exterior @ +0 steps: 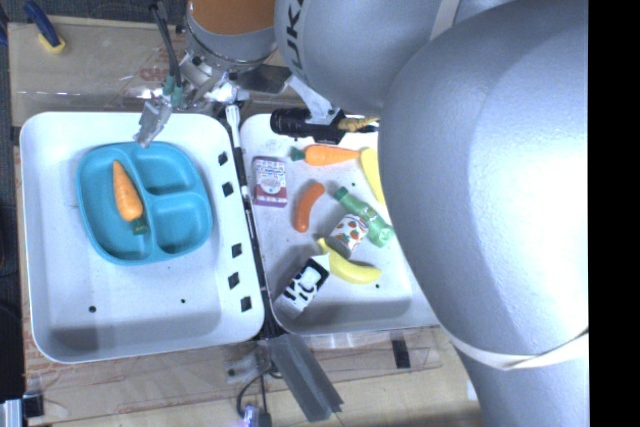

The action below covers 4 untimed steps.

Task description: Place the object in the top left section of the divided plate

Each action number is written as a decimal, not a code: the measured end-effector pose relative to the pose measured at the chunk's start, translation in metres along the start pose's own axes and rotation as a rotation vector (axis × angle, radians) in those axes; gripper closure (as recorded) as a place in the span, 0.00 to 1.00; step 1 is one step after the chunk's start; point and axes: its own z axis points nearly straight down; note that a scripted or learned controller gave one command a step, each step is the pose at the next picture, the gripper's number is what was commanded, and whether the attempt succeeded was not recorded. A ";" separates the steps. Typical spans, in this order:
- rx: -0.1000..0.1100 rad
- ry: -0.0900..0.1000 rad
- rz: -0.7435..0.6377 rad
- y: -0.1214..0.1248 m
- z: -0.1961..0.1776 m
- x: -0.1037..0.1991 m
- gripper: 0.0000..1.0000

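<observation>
While above plate rim | fingers hold nothing visible

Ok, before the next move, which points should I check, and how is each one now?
1. Blue divided plate sits inside left bin: ok.
2. Carrot lies in the plate's left compartment: ok.
3. That compartment is the asked top left one: cannot tell.
4. End effector is over the plate's upper rim, apart from the carrot: ok.
5. End effector carries something: cannot tell.
</observation>
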 end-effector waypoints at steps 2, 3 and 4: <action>0.000 0.000 0.375 -0.056 0.089 -0.012 0.00; 0.007 0.002 0.369 -0.056 0.084 -0.012 1.00; -0.002 -0.001 0.278 -0.022 -0.035 -0.023 1.00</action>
